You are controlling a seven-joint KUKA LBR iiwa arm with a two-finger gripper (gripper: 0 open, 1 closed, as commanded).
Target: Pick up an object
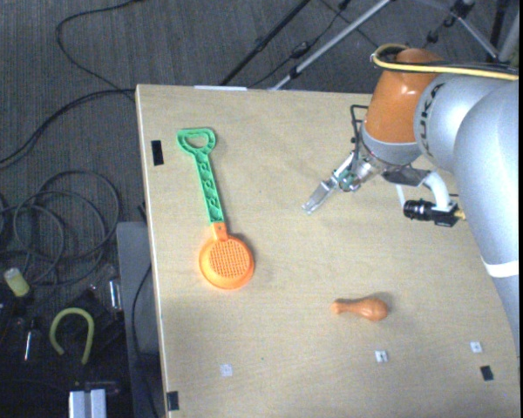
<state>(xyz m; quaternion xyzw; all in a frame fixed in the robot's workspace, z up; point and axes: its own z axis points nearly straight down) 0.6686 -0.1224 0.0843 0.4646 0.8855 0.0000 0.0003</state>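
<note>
On my counter: 1 green-handled orange strainer at left; 1 orange drumstick-shaped toy, lower middle. My 1 end effector hovers between, apart from both; grip state: cannot tell.

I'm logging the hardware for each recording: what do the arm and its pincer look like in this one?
The arm is a thick, rounded, light-grey body with dark lettering on it and a glossy orange band above the wrist. A thin yellow cable runs over its top, and a small black fitting sticks out beneath it. The pincer is slim, silvery metal, far narrower than the arm.
</note>
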